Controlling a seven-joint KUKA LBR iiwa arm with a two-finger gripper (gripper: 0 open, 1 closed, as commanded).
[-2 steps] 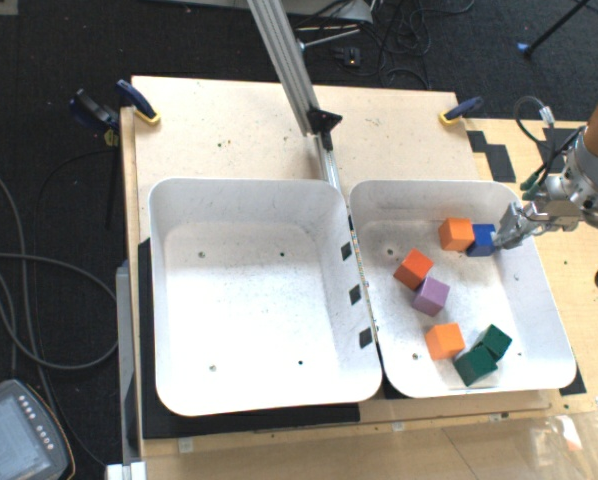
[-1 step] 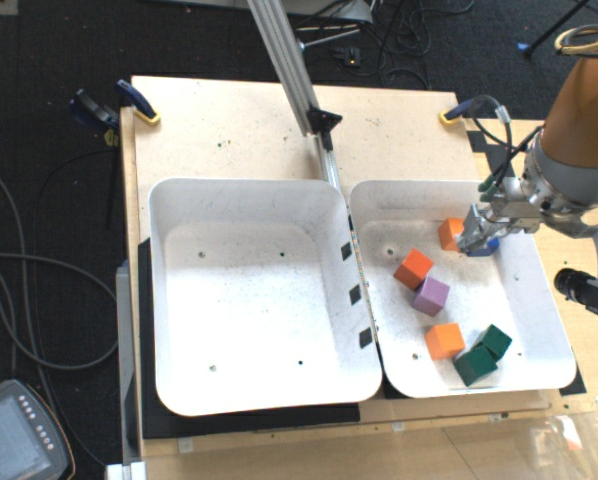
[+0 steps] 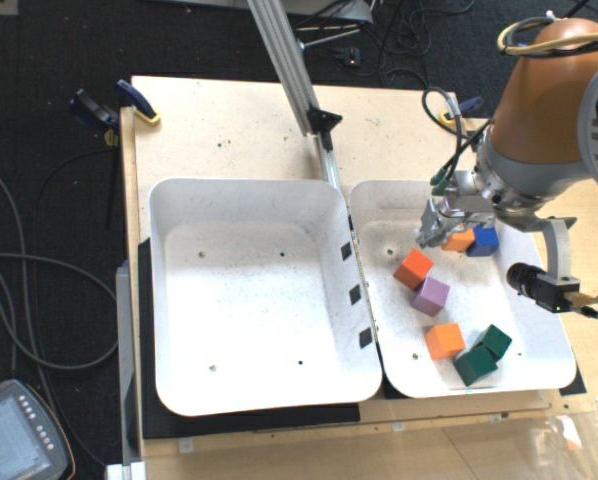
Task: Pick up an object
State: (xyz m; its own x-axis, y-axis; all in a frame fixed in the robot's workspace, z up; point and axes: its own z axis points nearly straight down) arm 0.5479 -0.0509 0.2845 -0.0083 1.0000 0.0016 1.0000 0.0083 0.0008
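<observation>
Fingers low in the right bin, at about 11 o'clock within it; whether they are spread or closed cannot be told. Left bin sits beside it on the worktop. Orange cube just at 7 o'clock from the tips, purple cube touching it. Orange block and blue block at 3 o'clock. Lower: orange cube, two green blocks. Arm reaches in from 2 o'clock, wrist bent downward.

Robotics lab, plywood bench with two white bins, loose cables on dark floor, aluminium camera mast
</observation>
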